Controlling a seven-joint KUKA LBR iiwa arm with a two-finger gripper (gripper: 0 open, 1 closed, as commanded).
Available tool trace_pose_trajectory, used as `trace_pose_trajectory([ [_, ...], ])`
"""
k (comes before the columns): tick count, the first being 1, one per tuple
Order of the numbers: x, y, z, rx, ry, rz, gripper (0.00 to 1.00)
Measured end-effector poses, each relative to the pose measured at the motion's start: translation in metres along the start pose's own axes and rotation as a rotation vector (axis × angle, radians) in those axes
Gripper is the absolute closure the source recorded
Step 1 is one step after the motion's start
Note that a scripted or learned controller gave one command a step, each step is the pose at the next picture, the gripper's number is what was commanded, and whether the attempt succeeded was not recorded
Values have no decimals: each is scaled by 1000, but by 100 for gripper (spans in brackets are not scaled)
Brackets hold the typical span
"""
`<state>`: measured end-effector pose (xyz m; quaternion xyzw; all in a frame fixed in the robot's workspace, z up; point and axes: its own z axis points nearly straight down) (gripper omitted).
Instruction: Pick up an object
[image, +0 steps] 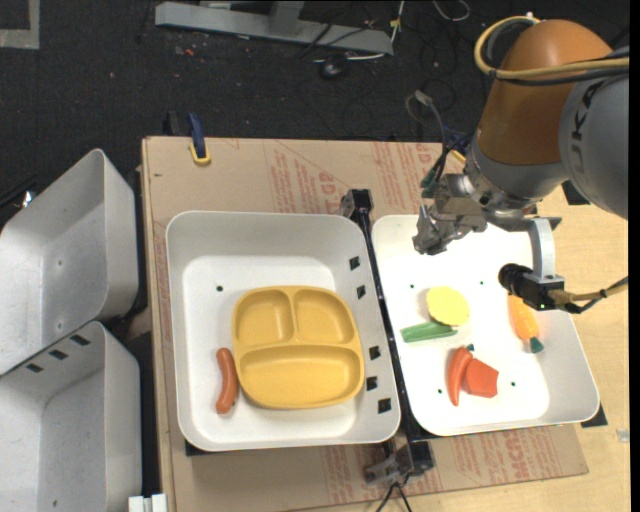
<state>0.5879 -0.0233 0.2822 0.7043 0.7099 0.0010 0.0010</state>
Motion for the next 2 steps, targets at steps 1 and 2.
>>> trace_pose_trajectory([
  [1, 54, 8, 1, 0, 1, 0, 100],
  [2, 108, 18, 23, 5, 1, 0, 100],
])
